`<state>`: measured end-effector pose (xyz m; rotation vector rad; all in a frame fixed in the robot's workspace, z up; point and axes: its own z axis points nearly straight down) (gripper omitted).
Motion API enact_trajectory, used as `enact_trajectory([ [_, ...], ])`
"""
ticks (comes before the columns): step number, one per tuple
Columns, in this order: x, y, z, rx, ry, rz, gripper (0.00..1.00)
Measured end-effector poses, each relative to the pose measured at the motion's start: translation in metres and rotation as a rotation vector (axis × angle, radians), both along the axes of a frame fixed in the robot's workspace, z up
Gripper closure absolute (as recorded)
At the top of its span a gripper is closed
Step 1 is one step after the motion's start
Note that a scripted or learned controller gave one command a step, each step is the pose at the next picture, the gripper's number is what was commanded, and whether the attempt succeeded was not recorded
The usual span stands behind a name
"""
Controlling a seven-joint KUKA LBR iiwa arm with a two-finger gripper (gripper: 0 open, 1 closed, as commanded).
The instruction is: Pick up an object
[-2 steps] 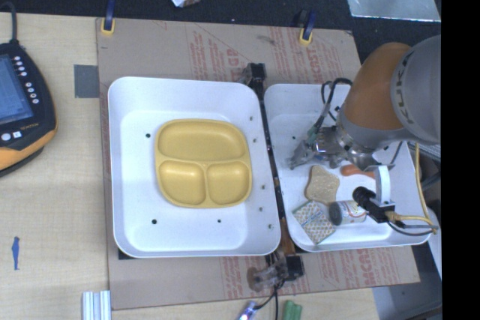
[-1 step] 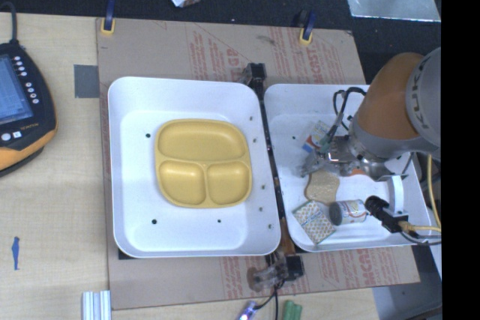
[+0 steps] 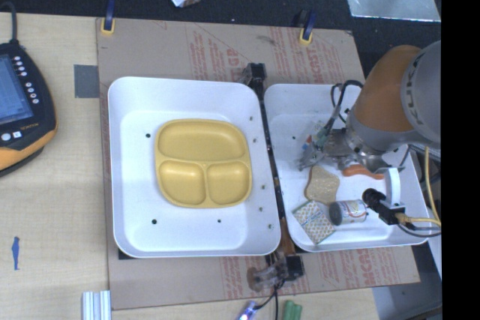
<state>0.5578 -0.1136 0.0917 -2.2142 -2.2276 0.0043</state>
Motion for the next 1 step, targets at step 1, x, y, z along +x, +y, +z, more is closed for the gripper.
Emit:
enact_trajectory([
  [1, 0.0072, 0.0013, 0.0003, -0.001, -0.001, 0.000, 0.00],
])
